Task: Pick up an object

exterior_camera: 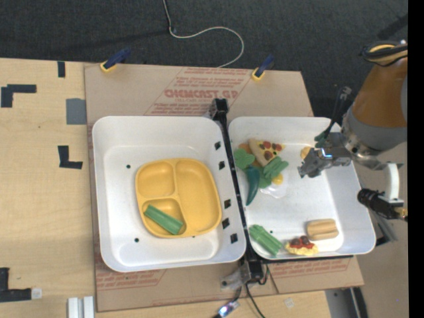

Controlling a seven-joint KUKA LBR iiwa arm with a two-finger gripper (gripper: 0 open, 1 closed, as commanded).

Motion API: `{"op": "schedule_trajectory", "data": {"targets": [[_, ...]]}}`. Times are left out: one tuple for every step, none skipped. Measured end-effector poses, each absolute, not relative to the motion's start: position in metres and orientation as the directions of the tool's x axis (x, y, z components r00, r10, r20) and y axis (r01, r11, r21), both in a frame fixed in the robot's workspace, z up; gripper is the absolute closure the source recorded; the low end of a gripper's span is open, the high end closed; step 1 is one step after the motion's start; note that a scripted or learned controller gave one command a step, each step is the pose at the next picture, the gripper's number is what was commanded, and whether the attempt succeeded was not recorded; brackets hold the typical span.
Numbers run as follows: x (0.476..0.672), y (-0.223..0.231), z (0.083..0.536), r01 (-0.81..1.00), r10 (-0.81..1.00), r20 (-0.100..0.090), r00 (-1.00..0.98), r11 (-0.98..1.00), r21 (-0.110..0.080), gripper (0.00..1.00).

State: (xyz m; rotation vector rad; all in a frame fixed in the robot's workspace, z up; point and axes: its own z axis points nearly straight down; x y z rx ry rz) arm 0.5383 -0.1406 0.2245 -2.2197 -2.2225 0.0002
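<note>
**Hovering over the right bin, nothing chosen yet**

While no single object is named for me, the nearest candidate is a small yellow piece (306, 153) at the right of the frame, just beside my gripper (311, 167), near the far right part of the right bin (344, 204). It looks like a light, hard plastic toy, probably slick, so I would close across its narrowest width and low down. Whether my fingers are apart or together I cannot tell from this angle; nothing shows between them.

Other options lie further left in the same bin: a cluster against the divider with a pizza slice (266, 151) and a green pepper (255, 181), all touching or overlapping, which makes a clean grasp doubtful. Toward the lower edge sit a bread roll (322, 229), a small red and yellow food piece (301, 246) and a green vegetable (265, 239). The roll stands apart from its neighbours and looks rounded and stiff; I judge it the easiest, taken across its short side.

In the left bin (112, 197), a yellow divided plate (192, 191) carries a green piece (163, 219) in its lower compartment.

On the cardboard sheet (132, 91) under the bins, red print toward the top centre reads roughly "CHEMICAL"; the rest is too small to read.
</note>
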Motion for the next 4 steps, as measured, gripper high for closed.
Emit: {"op": "schedule_trajectory", "data": {"targets": [[0.519, -0.089, 0.213, 1.000, 1.000, 0.002, -0.004, 0.004, -0.004, 1.00], [0.500, -0.034, 0.210, 1.000, 1.000, 0.002, -0.005, 0.005, -0.005, 1.00], [0.489, -0.007, 0.234, 1.000, 1.000, 0.001, -0.004, 0.004, -0.001, 1.00], [0.489, -0.001, 0.233, 1.000, 1.000, 0.000, -0.002, 0.002, -0.003, 1.00]]}}
